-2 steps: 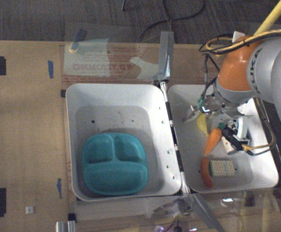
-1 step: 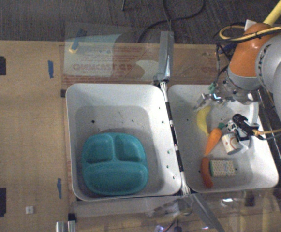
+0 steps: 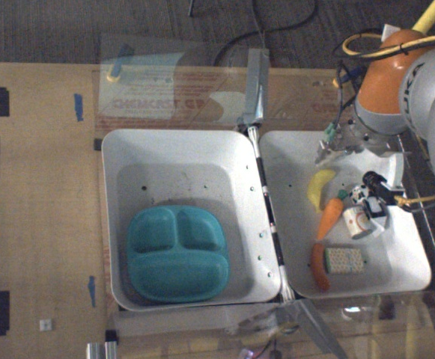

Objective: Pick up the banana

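In the camera view, the banana [image 3: 320, 188] lies in the right bin [image 3: 412, 275], just above a carrot [image 3: 329, 217]. The gripper [image 3: 335, 145] hangs near the banana's upper end; whether its fingers are spread cannot be told. A good grasp would close across the banana's middle, clear of the carrot. Faint reversed lettering on the plastic sheet [image 3: 157, 88] is unreadable.

Soft even overhead light, mild blur, glare on white bins [image 3: 120, 152].
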